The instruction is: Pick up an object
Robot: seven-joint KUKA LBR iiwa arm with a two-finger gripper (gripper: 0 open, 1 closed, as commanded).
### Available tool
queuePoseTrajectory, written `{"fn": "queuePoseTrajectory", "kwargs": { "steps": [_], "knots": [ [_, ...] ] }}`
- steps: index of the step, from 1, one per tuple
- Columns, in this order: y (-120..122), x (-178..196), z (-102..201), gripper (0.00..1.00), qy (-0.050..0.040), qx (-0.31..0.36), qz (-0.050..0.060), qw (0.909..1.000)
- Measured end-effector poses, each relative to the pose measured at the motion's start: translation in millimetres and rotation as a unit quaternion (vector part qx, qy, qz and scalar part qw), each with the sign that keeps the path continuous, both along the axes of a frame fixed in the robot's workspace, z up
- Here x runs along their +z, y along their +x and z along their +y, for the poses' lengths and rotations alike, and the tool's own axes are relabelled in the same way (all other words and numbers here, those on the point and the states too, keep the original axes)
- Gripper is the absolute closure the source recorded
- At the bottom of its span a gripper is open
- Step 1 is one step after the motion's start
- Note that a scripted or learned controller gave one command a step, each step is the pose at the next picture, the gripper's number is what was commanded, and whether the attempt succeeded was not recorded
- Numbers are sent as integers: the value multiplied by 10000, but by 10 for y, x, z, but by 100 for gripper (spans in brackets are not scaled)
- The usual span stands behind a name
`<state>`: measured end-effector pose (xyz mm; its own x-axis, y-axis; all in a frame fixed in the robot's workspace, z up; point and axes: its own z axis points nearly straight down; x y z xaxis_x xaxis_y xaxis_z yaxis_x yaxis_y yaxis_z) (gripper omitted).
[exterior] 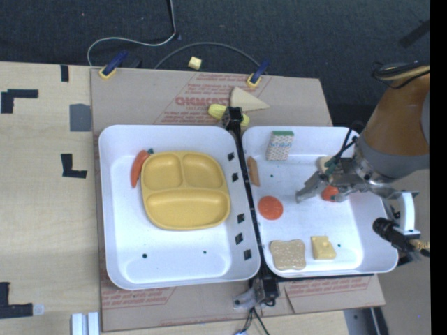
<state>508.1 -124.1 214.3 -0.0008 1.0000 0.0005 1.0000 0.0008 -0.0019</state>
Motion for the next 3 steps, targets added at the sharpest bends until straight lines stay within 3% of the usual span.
{"fn": "queuePoseTrajectory", "kwargs": {
  "steps": [1,2,3],
  "knots": [
    [462,-163,-614,0,-15,-12,-15,10000],
    [558,-1085,-746,0,-9,2,-27,10000],
    [1272,-1292,-605,0,-13,20,-26,10000]
  ]
}}
